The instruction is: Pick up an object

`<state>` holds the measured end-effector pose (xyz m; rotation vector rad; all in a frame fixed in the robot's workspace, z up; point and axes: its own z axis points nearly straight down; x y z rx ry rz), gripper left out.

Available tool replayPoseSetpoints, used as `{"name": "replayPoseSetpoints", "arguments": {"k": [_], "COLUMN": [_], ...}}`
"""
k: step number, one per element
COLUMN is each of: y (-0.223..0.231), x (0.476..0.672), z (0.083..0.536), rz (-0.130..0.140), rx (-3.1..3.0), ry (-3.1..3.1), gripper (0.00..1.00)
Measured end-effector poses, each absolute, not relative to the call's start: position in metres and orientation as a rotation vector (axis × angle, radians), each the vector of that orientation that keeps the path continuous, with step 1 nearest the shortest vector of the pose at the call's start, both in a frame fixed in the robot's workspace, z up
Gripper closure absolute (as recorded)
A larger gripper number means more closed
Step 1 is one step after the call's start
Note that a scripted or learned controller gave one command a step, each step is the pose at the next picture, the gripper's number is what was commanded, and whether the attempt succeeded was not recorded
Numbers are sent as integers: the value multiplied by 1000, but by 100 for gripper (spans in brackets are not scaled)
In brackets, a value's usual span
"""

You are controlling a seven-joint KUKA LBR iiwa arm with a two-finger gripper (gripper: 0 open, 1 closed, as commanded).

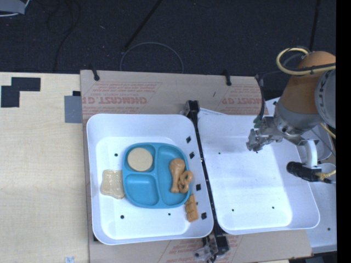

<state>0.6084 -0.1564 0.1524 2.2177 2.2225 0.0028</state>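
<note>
A blue divided plate (143, 190) lies in the left bin (104, 127). On it rest a round tan cookie (139, 159) and a brown pretzel-like piece (180, 175). A pale beige slice (112, 183) lies just left of the plate. A small orange-brown piece (191, 207) sits at the plate's lower right edge. My gripper (256, 140) hangs over the upper right part of the right bin (258, 201), far from all these objects. I see nothing between its fingers, and their spread is too small to read.
The black divider (198, 163) runs between the two bins. Cardboard (142, 95) lies under and behind the bins. A black cable end (304, 170) and the arm's grey body (304, 100) hang over the right bin's right side.
</note>
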Motion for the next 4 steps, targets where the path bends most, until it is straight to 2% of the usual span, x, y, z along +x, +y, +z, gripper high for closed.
{"name": "replayPoseSetpoints", "arguments": {"k": [1,2,4], "y": [-159,-159,-66], "x": [604,604,589], "z": [215,212,217], "rz": [3,-2,-1], "rx": [2217,2219,2220], "ry": [2221,2226,2229], "gripper": [100,100,100]}}
